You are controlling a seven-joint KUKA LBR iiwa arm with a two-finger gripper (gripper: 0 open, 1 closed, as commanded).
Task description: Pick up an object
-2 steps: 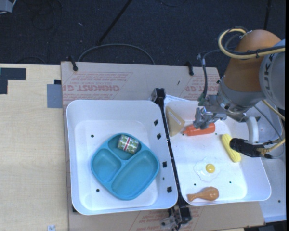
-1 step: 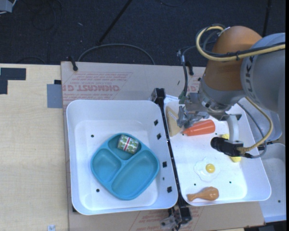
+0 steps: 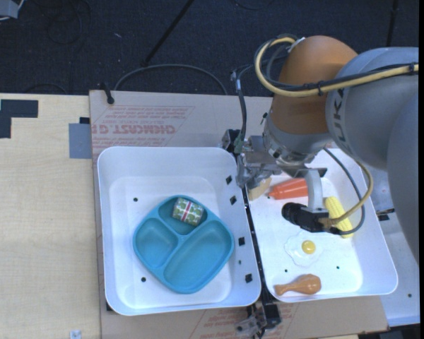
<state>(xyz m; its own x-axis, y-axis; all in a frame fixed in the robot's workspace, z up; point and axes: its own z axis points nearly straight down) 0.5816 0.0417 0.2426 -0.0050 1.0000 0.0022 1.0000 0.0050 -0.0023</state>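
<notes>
Two white bins sit side by side on the surface (image 3: 35, 224), and we see the gripper (image 3: 251, 181) low in the upper left corner of the right bin (image 3: 376, 274), just beside the wall it shares with the left bin (image 3: 120, 189). Whether it is spread or pressed together we cannot make out, since the wrist hides that part from above, and we see nothing held in it.

The nearest thing to take is the orange carrot (image 3: 290, 188), lying just to the right of the gripper, with its length running left to right. Lower in the same bin lie a yellow corn cob (image 3: 337, 214), a fried egg (image 3: 305, 248) and a brown drumstick (image 3: 299, 285). In the left bin a small striped can (image 3: 188, 211) rests in the upper compartment of a blue divided plate (image 3: 191, 260).

We judge the step in hand to be the approach to a grasp. To do it well, we would move right, away from the bin wall, centre over the carrot's thicker part, and close across its narrow width, not along its length. We would go down until almost at the bin floor, since a smooth tapered shape can easily squirt out of a shallow pinch. The flat egg looks the poorest choice.
</notes>
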